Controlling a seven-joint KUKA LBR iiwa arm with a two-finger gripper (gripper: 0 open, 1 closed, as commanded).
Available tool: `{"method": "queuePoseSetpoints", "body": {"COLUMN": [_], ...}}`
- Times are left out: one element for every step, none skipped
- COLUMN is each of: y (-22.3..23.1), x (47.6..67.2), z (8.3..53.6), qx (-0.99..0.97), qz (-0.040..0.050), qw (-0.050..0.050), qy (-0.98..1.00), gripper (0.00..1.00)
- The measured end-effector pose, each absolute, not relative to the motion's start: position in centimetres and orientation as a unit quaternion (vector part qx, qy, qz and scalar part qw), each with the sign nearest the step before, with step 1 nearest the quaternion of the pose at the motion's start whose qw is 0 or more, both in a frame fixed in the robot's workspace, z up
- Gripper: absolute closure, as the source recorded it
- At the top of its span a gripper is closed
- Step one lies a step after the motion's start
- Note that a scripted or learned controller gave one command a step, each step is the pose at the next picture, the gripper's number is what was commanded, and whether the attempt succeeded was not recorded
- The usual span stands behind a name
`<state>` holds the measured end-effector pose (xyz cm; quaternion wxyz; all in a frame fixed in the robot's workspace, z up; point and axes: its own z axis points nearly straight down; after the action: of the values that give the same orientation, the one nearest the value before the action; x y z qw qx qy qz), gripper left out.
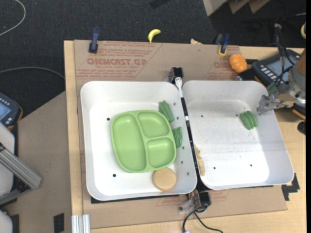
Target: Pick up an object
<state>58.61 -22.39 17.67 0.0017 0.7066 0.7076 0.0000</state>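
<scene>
We are seeing a small green piece point(248, 120) lying in the right bin point(233, 174), in its far right part, near the right wall. The gripper point(266, 104) is hanging just to the right of this piece, over the bin's right edge; we cannot tell whether it is touching the piece, and nothing is sitting between its fingers that we can see. Whether it is released or clenched, we cannot tell.

In the left bin point(97, 106) a green divided plate point(143, 141) is lying in the middle. A tan round object point(164, 179) is touching its near edge. Two more green pieces are resting by the plate's right side, one far point(166, 110) and one nearer point(177, 136). An orange object point(237, 62) is sitting on the bench beyond the right bin.
</scene>
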Motion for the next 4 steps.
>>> {"method": "queuePoseSetpoints", "body": {"y": [-22.0, -22.4, -22.4, -22.4], "x": [59.5, 60.7, 61.4, 60.9], "z": [16.5, 16.5, 17.2, 18.1], "qx": [0.707, 0.706, 0.707, 0.707], "qz": [-0.0001, 0.0004, 0.0006, 0.0005], "qw": [0.002, 0.002, 0.002, 0.002], "qy": [0.708, 0.708, 0.708, 0.707], "gripper": [1.0, 1.0, 1.0, 1.0]}}
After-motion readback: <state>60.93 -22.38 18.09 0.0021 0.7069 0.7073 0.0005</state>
